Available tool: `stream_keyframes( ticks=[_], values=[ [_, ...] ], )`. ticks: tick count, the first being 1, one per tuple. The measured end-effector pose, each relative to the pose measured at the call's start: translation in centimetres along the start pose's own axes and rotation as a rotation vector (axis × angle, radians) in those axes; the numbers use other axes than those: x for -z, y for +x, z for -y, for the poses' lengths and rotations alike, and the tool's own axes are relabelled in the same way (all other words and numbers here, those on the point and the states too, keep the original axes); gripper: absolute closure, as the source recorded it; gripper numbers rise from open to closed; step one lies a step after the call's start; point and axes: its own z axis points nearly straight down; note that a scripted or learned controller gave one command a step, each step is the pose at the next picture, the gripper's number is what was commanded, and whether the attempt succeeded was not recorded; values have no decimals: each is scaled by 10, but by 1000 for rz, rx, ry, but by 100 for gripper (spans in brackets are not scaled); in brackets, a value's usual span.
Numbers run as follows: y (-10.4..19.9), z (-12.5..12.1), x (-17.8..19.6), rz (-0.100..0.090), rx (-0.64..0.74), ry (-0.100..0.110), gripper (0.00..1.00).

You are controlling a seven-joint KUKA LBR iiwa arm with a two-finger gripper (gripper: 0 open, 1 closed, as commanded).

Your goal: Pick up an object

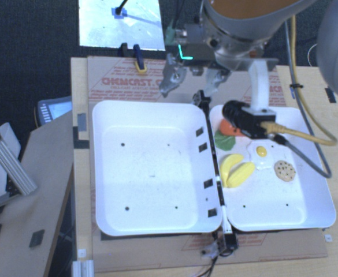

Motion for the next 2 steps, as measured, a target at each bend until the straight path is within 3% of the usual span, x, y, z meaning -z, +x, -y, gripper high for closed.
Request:
stream_keyframes(
  ticks=[1, 2],
  values=[
    [0, -1, 11, -1, 4, -2, 100],
    [0, 0, 11, -1, 6, -2, 0]
  ],
)
